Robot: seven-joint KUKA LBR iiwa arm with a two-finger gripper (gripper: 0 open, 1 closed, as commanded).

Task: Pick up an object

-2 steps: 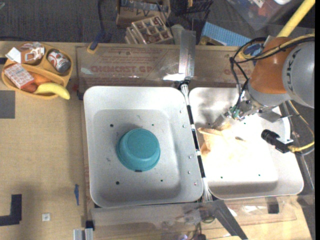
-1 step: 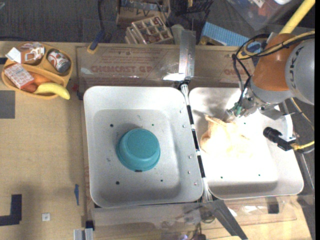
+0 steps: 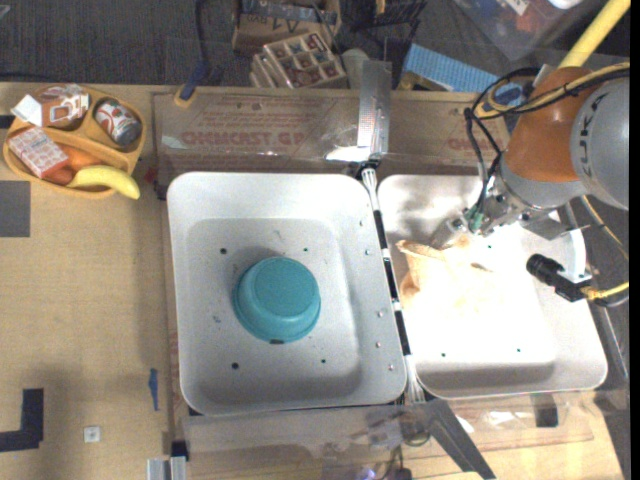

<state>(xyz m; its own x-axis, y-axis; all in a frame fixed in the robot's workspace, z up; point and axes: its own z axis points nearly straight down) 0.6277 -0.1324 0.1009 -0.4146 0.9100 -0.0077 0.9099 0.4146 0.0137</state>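
Note:
A teal bowl (image 3: pixel 279 298) lies upside down in the middle of the left white bin (image 3: pixel 195 208). A pale tan, crumpled, cloth-like thing (image 3: pixel 425 263) lies against the left wall of the right white bin (image 3: pixel 500 363), with a thin strip of it reaching right. My gripper (image 3: pixel 468 224) hangs low in the back of the right bin, just above and right of the tan thing's upper edge. The view does not show whether they touch. The grey arm with its orange band (image 3: pixel 545 138) comes in from the upper right.
A yellow tray (image 3: pixel 70 173) holding a banana and food packs stands on the bench at the far left. A cardboard sheet (image 3: pixel 250 133) lies behind the bins. Boxes and cables clutter the floor beyond the bench.

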